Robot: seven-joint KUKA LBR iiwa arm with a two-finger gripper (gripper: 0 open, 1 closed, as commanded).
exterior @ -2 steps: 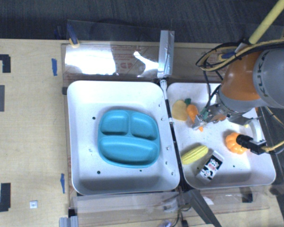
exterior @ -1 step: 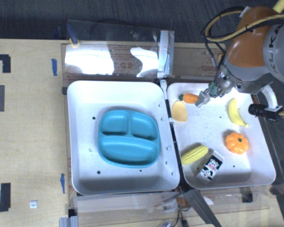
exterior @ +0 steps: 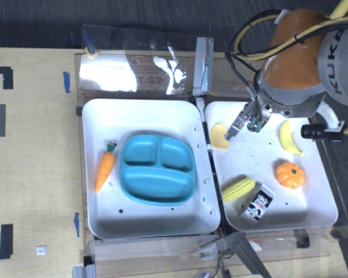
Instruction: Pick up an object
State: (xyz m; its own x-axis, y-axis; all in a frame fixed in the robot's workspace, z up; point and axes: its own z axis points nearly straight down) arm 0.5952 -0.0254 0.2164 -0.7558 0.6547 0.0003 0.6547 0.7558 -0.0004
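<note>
- The claw [exterior: 239, 126] is seen over the right bin [exterior: 325, 213], just beside a pale yellow piece [exterior: 218, 135] lying against the divider wall [exterior: 207, 149]; whether anything is grasped cannot be told.
- A slip is judged likely, since that piece is crowded by the wall and little room is left on its far side.
- More open floor is offered around the banana [exterior: 290, 138] and small pumpkin [exterior: 290, 175], on the claw's arm side.
- The corn [exterior: 238, 188] and black-and-white box [exterior: 258, 204] touch, below the claw, so both could be nudged together.

Gripper [exterior: 235, 131] over right bin [exterior: 319, 210], perhaps touching pale yellow piece [exterior: 218, 135].
</note>
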